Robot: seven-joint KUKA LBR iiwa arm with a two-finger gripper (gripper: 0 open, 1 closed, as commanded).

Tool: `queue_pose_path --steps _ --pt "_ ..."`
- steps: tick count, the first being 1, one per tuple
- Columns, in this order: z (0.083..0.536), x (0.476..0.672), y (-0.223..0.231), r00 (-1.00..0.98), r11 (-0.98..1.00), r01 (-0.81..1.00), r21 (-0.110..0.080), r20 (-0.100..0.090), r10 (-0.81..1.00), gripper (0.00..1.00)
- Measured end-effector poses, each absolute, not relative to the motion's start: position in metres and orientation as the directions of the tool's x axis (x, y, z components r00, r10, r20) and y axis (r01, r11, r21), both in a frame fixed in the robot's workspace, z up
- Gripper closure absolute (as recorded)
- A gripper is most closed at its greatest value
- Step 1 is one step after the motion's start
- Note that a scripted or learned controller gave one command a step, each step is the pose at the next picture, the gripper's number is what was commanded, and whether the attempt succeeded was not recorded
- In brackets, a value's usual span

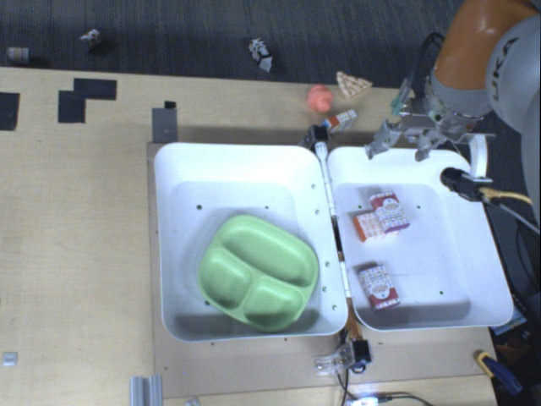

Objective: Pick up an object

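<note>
Above the right white plastic bin's (pixel 478 252) far rim, the empty, spread gripper (pixel 404 146) is approaching; next, descend onto the red-and-white rectangular packet (pixel 382 216).

1. We count two white bins: the left bin (pixel 169 227) and the right bin (pixel 473 252).
2. We count one green divided tray (pixel 258 269).
3. We count three small red-and-white packets: (pixel 387 204), (pixel 372 224), (pixel 379 284).
4. We count one pink ball (pixel 319 98) and one pizza-slice toy (pixel 352 84), upper middle of the frame.

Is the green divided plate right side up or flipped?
Right side up: the green divided plate shows its three recessed compartments facing the camera.
</note>
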State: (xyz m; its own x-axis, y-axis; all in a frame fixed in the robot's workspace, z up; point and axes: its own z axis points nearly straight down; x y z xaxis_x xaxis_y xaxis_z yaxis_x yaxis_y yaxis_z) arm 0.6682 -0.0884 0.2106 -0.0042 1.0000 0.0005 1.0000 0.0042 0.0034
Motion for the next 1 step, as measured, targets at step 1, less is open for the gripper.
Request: queue_pose_path --steps 1 --pt "0.0881 0.6694 -0.0839 -0.005 0.005 1.000 0.004 0.000 1.000 0.00"
